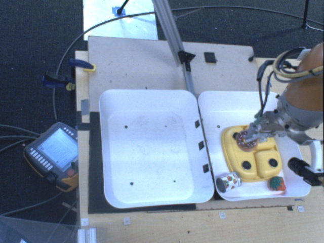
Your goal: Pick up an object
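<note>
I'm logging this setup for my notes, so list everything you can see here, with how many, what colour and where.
Bins: two, white, side by side on the bench.
Tray: one, yellow, with compartments, in the right bin.
Donut: one, brown with specks, on the tray's upper left part.
Cup: one, white with coloured spots, lying at the right bin's near left corner.
Strawberry: one, red with green, by the tray's near right corner.
Handheld controller: one, grey and orange, left of the bench.
Clamps: two, blue and yellow, at the bench's far left edge.
Arm: one, grey and orange, from the right, its gripper over the donut.
</note>
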